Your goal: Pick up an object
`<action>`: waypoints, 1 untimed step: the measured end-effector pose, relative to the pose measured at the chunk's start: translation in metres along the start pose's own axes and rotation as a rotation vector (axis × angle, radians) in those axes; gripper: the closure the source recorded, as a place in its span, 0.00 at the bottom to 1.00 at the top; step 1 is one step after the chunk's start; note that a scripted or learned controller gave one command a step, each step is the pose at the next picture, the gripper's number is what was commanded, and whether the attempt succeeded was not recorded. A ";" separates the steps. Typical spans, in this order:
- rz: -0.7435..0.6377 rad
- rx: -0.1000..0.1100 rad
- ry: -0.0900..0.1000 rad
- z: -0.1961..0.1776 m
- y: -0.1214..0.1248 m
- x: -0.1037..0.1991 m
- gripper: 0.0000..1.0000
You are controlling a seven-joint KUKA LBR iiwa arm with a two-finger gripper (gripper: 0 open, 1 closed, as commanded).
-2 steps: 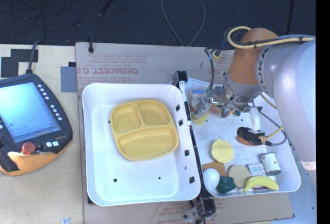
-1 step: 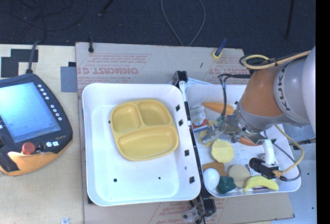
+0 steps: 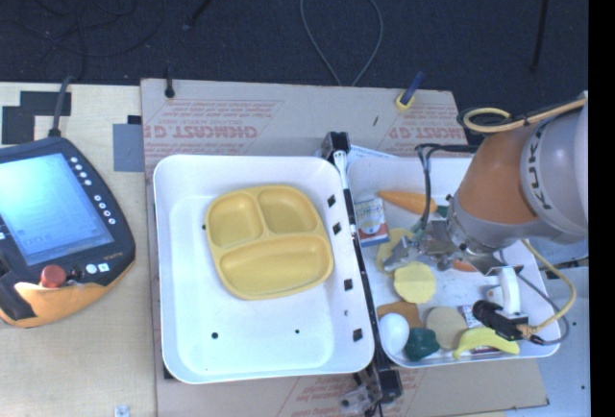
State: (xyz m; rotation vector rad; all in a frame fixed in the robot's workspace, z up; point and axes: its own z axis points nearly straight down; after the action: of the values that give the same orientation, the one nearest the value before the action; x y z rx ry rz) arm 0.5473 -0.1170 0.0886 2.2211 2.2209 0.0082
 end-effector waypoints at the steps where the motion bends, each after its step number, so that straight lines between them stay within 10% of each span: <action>1: 0.000 0.006 -0.002 0.003 0.050 0.023 0.00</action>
State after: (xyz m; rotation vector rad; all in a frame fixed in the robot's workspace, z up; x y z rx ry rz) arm 0.5973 -0.0942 0.0861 2.2225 2.2234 0.0000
